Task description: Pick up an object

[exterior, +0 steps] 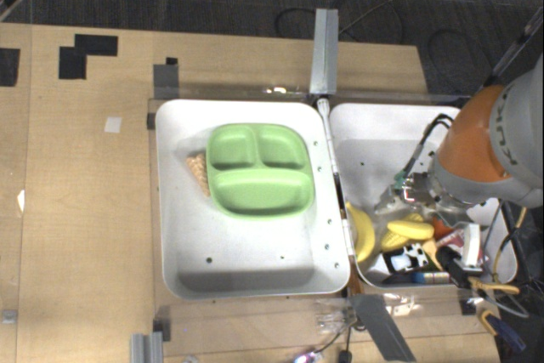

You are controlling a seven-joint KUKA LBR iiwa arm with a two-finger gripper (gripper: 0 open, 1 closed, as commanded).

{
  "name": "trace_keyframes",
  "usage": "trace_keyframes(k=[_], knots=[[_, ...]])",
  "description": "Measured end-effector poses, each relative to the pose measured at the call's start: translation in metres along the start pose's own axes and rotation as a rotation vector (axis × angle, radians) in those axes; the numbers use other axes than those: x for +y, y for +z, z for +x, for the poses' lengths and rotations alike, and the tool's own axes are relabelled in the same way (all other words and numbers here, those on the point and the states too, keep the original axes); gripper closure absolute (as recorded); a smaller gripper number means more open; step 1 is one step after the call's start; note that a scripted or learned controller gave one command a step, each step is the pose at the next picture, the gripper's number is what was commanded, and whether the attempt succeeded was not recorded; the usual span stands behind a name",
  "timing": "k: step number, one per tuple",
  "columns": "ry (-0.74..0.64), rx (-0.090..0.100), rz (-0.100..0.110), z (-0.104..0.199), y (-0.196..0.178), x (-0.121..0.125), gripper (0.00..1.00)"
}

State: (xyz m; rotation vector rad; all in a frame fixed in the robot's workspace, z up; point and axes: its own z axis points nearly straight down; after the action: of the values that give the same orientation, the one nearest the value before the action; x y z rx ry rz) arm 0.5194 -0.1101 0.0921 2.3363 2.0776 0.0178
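Bananas (406,231) are lying in the right bin (374,140), touching or almost touching the gripper (414,201) on its lower side, with one yellow piece curving away to its lower left against the bin's left wall. The arm (484,144), grey with its orange band, is reaching in from the right and is hanging low over the bin, its wrist hiding the tool, so whether the gripper is apart, together or clamped on something is not something I can tell. Below the gripper, beyond the bananas, a black-and-white object (412,258) is lying near the bin's near edge, and to its lower right a red item (452,235) is sitting beside it. Far to the gripper's left, in the left bin (246,268), a green divided tray (257,168) is resting upside up with its compartments showing, and a tan textured object (198,172) is poking out from under the tray's left edge. A black cable (425,144) is looping up from the wrist just above the gripper
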Motion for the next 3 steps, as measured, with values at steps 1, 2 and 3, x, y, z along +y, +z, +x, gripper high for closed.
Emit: trace_keyframes(k=[1, 2, 3], knots=[[-0.093, 0.003, -0.006, -0.03, 0.0, -0.021, 0.0], [-0.281, 0.0, 0.0, 0.004, 0.001, 0.024, 0.0], [-0.336, 0.003, 0.004, 0.022, 0.005, 0.117, 0.0]])
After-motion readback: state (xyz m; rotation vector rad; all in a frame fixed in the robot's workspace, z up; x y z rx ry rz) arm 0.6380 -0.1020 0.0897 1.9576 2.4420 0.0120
